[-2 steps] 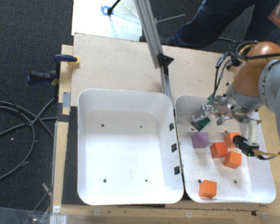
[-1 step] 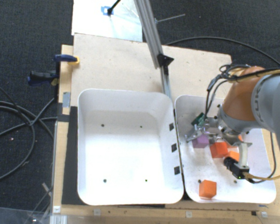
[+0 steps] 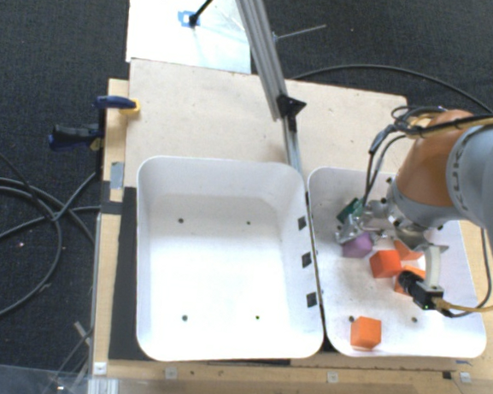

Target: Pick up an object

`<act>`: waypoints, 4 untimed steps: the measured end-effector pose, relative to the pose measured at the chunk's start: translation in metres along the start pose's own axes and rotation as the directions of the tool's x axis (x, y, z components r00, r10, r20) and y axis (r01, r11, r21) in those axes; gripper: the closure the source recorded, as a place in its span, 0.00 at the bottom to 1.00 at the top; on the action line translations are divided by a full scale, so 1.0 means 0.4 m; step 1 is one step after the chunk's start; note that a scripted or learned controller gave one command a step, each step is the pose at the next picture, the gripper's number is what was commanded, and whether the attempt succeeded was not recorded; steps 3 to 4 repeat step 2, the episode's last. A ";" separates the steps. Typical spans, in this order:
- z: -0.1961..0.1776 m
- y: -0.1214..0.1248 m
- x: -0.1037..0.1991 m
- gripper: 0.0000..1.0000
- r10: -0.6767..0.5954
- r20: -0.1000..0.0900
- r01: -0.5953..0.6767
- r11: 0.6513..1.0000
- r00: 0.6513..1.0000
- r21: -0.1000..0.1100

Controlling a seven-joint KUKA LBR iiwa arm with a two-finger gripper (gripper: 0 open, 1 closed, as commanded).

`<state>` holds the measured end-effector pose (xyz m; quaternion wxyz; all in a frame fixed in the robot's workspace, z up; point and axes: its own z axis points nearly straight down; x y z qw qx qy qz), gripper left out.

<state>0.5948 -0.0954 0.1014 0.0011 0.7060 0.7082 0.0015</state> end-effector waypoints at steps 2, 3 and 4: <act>-0.285 0.087 0.414 1.00 -0.009 -0.003 0.009 1.000 1.000 -0.003; -0.285 0.087 0.414 1.00 -0.009 -0.003 0.009 1.000 1.000 -0.003; -0.285 0.087 0.414 1.00 -0.009 -0.003 0.009 1.000 1.000 -0.003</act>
